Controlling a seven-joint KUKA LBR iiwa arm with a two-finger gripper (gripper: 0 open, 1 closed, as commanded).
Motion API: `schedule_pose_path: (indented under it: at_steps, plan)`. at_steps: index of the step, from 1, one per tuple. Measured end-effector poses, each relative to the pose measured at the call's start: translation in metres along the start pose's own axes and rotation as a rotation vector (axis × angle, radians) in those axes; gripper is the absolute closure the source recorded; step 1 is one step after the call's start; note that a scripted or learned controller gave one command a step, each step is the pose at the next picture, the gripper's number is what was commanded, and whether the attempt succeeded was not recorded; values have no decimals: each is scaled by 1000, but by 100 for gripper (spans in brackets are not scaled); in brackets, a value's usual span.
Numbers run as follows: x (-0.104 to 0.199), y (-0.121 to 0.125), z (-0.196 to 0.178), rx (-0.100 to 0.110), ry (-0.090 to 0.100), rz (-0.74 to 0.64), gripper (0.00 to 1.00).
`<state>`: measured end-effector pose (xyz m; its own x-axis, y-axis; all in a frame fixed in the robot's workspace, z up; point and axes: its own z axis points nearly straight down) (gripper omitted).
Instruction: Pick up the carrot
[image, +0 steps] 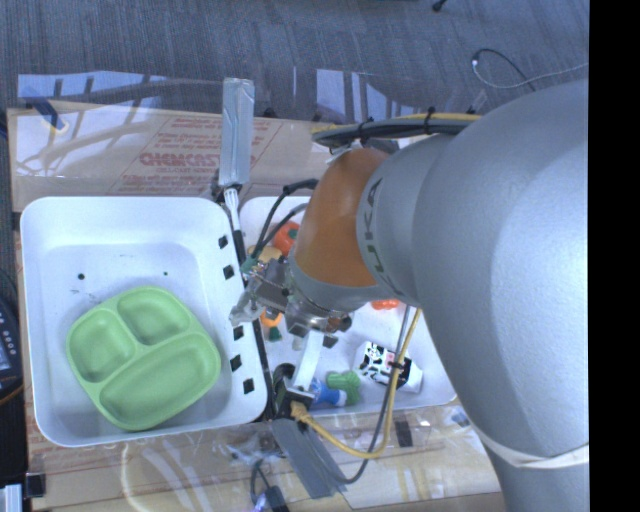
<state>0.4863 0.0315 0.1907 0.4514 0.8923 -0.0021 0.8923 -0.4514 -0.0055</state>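
So the arm (480, 230) is slung right across the right bin (432, 392) and blocks most of it, which makes this a tough one to read. The gripper (283, 315) sits low over that bin's left side, close to the wall shared with the left bin (60, 230). Whether it's open or closed, honestly can't tell, since the wrist hides that.

The carrot (287, 238) looks to be the orange bit peeking out at the far-left corner of the right bin, just past the wrist. There's another speck of orange right by the gripper though, so that could be part of it instead.

Nothing visibly gripped, so the pick reads as not done yet.

A cow-patterned toy (378, 365) and a green and blue thing (335, 388) lie nearer the front, apart from the carrot. The green divided plate (145, 355) sits alone in the left bin, well out of the way.
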Motion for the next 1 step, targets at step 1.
schedule_pose_path:
  at_steps: [1]
  plan:
    - [-93, 70, 0, -1, 0, -18, 0]
